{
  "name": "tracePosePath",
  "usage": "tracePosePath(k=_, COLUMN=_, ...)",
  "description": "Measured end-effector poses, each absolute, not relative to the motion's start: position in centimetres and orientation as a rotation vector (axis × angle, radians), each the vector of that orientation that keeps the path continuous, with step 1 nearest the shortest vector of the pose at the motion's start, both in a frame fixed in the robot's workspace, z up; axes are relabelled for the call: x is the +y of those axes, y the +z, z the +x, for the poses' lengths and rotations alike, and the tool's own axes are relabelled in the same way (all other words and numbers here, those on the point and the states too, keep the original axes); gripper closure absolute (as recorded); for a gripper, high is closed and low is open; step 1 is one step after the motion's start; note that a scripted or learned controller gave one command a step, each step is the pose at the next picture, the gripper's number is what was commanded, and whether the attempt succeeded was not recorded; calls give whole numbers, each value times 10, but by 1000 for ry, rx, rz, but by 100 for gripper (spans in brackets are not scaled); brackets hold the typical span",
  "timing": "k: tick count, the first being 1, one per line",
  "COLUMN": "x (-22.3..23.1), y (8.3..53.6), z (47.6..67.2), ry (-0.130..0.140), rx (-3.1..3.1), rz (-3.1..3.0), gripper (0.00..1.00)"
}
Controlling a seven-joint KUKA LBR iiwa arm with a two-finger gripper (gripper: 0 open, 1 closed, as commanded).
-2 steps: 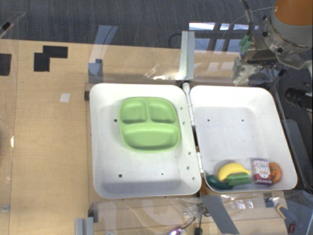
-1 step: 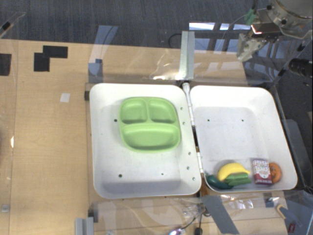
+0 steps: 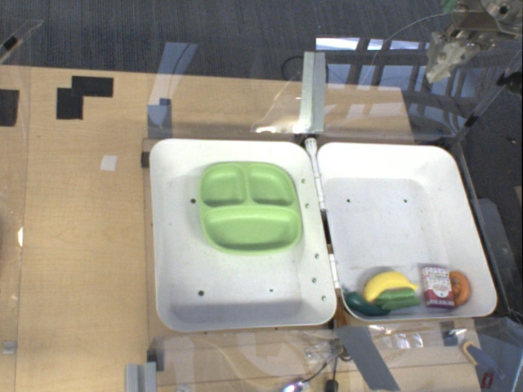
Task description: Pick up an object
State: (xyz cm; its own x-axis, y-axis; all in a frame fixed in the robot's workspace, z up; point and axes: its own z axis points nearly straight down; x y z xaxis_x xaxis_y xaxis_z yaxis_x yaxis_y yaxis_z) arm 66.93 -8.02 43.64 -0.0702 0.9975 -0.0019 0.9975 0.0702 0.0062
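Pincer (image 3: 448,55) parked high at far right, beyond right bin (image 3: 392,178), well apart from everything; too blurred to tell its state. Candidates bunched in right bin's near corner: banana (image 3: 387,283) atop green vegetable (image 3: 377,302), red carton (image 3: 437,287), orange item (image 3: 460,287) just beside. Crowding against wall likely hampers grasp. Green divided plate (image 3: 249,207) lies flat mid left bin (image 3: 176,219).

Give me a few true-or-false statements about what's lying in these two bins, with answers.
1. The green divided plate lies in the left bin. True.
2. The banana sits on the plate. False: it lies in the right bin, near its front edge.
3. A small red carton lies right of the banana. True.
4. The gripper is down among the right bin's items. False: it hangs beyond the bin's far right corner.
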Motion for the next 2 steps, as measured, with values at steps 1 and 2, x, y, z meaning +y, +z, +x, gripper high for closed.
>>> tracePosePath(k=1, x=-90, y=436, z=628, ry=5, rx=2388, rz=2032, gripper=100)
tracePosePath(k=2, x=-141, y=436, z=669, ry=3, rx=2358, rz=2066, gripper=100)
